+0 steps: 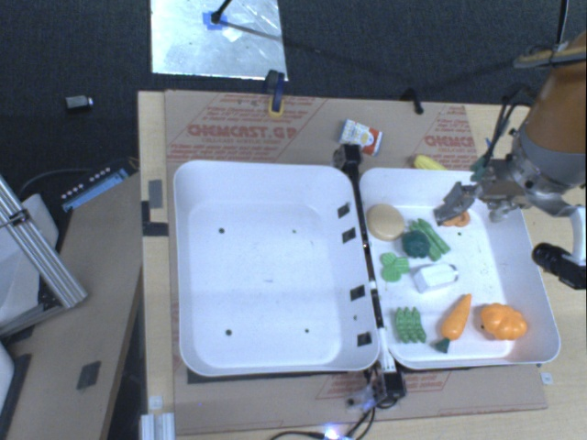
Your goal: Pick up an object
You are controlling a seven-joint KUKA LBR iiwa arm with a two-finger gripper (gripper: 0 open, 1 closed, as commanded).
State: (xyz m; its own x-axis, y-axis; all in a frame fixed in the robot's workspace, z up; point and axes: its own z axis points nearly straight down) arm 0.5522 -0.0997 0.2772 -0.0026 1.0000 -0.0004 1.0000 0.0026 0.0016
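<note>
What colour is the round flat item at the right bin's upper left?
Tan, seen in the camera view.

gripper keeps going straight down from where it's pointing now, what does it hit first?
Likely the small orange object under the gripper, near the right bin's far side. Depth is unclear from this slanted view; the green broccoli-like toy sits nearby.

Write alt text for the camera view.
A grey robot arm's gripper hovers over the right white bin, which holds toy foods including a carrot, an orange bell pepper and a tan bun. The left white bin sits alongside.

Bench with two white bins side by side
</note>
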